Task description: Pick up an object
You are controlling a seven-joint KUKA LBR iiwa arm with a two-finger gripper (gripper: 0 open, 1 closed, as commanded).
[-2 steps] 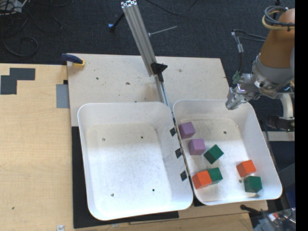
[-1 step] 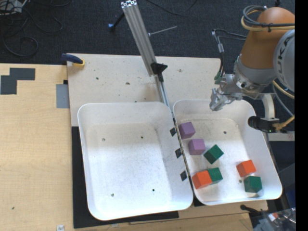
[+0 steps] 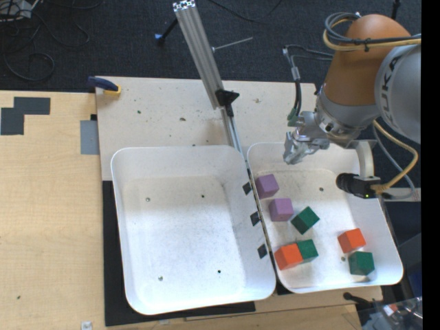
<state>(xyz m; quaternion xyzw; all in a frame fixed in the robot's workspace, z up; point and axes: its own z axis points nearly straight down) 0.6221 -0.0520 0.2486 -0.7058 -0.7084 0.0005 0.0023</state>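
On the counter (image 3: 165, 108), the right bin (image 3: 385, 253) holds small blocks that look light, stiff and smooth, best taken on two flat opposite sides. The hand (image 3: 297, 150) hangs over the bin's far-left corner, holding nothing; its opening I cannot tell. The nearest purple block (image 3: 267, 184) lies just below it.

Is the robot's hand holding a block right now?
No. The hand is up over the far end of the right bin, with nothing in it. All the blocks lie on the bin floor, like the nearest purple block.
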